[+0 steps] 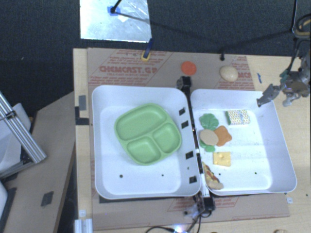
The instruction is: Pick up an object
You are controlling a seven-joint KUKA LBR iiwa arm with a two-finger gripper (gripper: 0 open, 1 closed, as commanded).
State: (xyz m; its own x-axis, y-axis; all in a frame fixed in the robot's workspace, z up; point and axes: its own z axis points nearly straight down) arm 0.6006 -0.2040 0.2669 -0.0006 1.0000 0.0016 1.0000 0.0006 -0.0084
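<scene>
My gripper [273, 102] hangs over the far right rim of the right bin [272, 178], its two fingers spread apart with nothing between them. Several toy foods lie in the left half of this bin: a speckled white block [237, 116], a green leafy piece [209, 121], a beige oval [209, 138] lying on an orange piece [224, 134], a yellow cheese square [222, 158] and a brownish piece [212, 177] by the front left wall. The speckled block lies closest to the gripper, to its lower left and apart from it.
The left bin [107, 178] holds a green divided plate [148, 133]. Behind the bins, an orange disc [188, 68] and a beige ball [229, 73] rest on the board. A foil sheet [115, 13] lies at the back left. A metal frame [17, 130] stands at the left.
</scene>
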